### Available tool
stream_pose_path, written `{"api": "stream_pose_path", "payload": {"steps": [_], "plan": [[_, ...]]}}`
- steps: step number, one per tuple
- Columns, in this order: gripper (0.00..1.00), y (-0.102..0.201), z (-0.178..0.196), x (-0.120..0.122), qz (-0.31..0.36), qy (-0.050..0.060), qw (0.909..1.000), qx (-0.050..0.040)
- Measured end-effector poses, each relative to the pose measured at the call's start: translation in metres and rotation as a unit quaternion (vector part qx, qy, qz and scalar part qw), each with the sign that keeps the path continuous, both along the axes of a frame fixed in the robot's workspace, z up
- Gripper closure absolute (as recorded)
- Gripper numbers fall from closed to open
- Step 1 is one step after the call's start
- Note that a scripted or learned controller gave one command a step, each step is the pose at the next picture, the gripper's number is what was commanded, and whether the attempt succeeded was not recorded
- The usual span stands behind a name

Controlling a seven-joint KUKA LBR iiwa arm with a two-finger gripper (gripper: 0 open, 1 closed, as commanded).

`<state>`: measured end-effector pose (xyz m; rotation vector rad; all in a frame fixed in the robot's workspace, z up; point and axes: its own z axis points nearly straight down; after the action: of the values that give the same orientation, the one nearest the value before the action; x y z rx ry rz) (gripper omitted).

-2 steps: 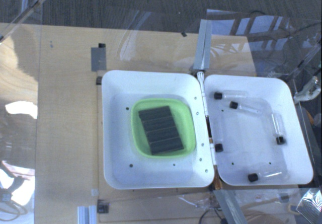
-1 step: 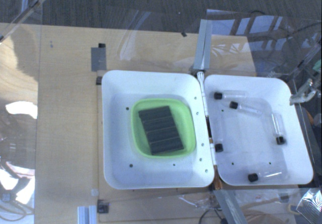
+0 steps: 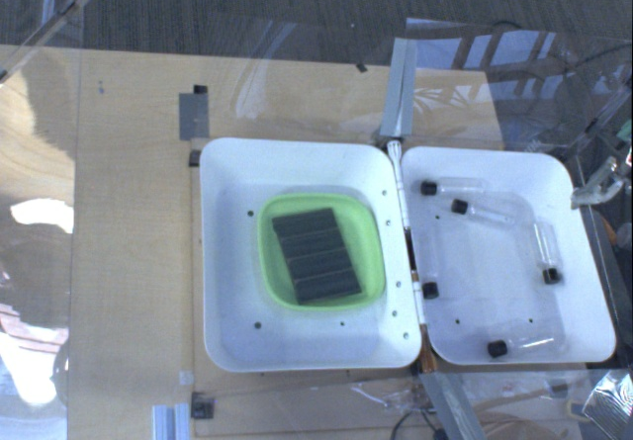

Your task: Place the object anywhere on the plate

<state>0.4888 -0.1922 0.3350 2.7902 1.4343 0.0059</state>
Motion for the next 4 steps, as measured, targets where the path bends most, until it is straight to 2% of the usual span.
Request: {"api": "stream_pose_path", "payload": {"steps": [3, 4], "plan": [[0.00, -0.001, -0.007, 0.000, -0.092, 0.000, 0.9958, 0.0018], [0.00, -0.009, -0.031, -0.001, -0.132, 0.001, 0.9913, 0.0009]]}}
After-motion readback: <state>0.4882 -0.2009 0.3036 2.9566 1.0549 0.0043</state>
